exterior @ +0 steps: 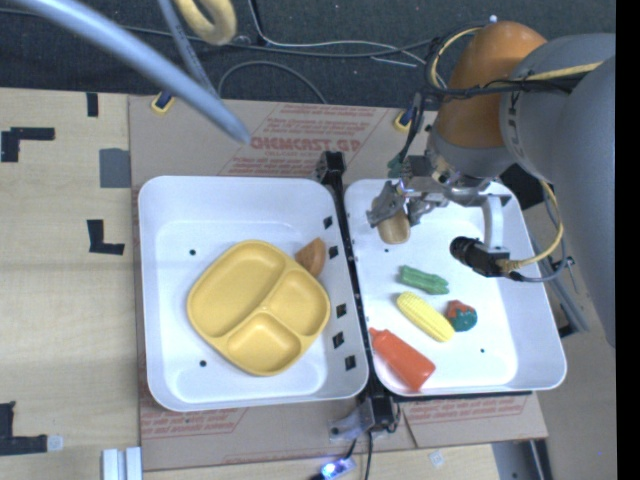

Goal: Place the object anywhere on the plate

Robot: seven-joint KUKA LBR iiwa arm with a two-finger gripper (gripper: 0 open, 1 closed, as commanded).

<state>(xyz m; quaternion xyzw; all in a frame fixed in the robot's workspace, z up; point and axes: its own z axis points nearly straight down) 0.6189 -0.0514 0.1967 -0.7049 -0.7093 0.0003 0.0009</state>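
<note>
We see a small tan object (394, 229), rounded and a little like a piece of bread or a potato, at the tip of the gripper (392, 214) over the upper left part of the right bin (535, 363). The fingers seem to pinch this object from its sides, so it hangs between them and it is well apart from the yellow plate (258, 306).

The plate has three compartments and lies in the left bin (160, 298). A brown rounded thing (312, 256) touches the upper right edge of the plate.

In the right bin we find a green vegetable (424, 280), a yellow corn cob (425, 316) just below it, a small red and teal toy (461, 315) beside the corn, and an orange-red piece (402, 358) near the front left corner.

Both bins rest on a brown cardboard sheet (300, 133) with red print, which lies on a light wooden bench (60, 298) with black marks. Behind the bench the floor is dark, with cables (300, 53) on it.
</note>
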